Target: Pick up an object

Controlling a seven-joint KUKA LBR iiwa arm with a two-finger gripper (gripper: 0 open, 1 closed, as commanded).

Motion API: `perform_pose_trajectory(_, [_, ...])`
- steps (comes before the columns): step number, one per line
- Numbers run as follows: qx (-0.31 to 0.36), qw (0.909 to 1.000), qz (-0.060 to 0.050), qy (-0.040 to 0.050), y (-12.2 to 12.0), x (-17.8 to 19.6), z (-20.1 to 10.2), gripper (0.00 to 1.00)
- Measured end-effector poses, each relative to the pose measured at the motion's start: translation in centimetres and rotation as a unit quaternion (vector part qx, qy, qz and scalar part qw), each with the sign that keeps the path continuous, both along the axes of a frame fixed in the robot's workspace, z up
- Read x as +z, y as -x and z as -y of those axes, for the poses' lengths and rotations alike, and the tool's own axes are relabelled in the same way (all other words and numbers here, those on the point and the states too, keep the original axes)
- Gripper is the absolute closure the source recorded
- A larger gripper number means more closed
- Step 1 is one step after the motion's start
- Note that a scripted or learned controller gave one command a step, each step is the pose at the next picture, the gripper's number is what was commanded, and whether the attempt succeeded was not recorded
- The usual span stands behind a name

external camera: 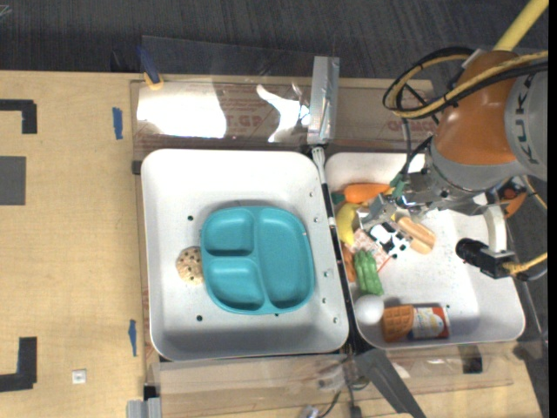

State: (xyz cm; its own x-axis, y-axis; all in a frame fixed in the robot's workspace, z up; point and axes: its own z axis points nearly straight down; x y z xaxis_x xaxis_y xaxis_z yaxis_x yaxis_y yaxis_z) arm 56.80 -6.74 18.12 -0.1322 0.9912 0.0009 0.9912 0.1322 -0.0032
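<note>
Arm is down in the right bin (pixel 496 316), claw (pixel 389 222) near the toy hot dog (pixel 416 233) & banana (pixel 346 223); can't tell if it's open; next: grab one, lift up.

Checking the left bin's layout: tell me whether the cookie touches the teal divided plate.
Touching. In the camera view the cookie sits against the left rim of the teal divided plate, with no white bin floor between them.
</note>
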Motion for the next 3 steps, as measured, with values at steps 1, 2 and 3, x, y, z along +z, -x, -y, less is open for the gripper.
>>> perform_pose_trajectory(1, [-0.019, 0.9998, 0.0, 0.0004, -5.4, -4.9, 2.8, 0.0])
perform_pose_trajectory(2, [0.008, 1.0, 0.004, 0.0004, -7.6, -9.5, 5.9, 0.0])
perform_pose_trajectory(3, [0.006, 1.0, 0.002, 0.0008, -7.5, -8.7, 6.0, 1.0])
